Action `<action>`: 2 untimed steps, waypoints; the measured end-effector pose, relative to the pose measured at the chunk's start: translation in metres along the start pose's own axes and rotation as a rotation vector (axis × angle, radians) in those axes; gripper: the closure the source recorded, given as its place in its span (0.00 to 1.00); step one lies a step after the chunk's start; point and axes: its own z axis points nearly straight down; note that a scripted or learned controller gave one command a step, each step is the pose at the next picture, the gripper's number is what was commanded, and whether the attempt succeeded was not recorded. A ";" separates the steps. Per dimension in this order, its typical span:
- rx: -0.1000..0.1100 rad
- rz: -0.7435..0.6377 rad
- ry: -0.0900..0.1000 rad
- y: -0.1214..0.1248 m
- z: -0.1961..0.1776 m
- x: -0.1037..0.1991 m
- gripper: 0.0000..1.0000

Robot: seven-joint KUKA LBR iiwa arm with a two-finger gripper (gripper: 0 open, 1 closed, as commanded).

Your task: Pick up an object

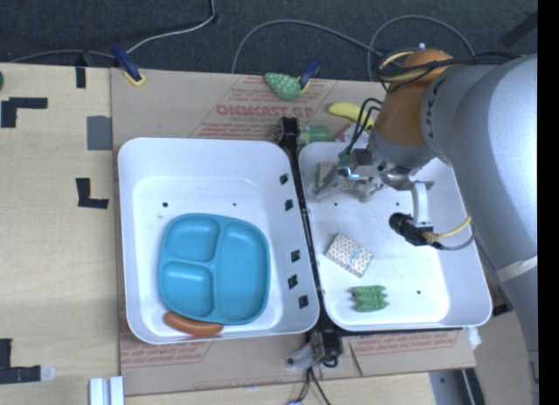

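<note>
Your arm (489, 133) reaches into the right bin (454, 307). Gripper (336, 176) sits at that bin's far left corner, nothing visibly between fingers, open or closed unclear. Patterned block (350, 254) mid-bin and green pod (369, 298) toward the bin's near edge lie unpicked. Pick not yet done.

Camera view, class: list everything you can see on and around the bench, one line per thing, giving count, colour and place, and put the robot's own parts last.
Shallow white plastic bins: two, white, side by side on the bench.
Blue divided plastic plate: one, blue, left bin.
Orange sausage-shaped toy: one, orange, left bin, at the plate's near edge.
Small patterned box: one, pale with red print, right bin, middle.
Green pea-pod toy: one, green, right bin, near side.
Green knobbly toy: one, green, on the cardboard beyond the bins.
Yellow banana toy: one, yellow, beyond the right bin.
Gripper: one, grey metal, low over the right bin's far end.
Arm: one, grey with orange band, from the right.
</note>
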 end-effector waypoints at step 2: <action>0.000 0.000 0.000 0.028 -0.009 0.000 1.00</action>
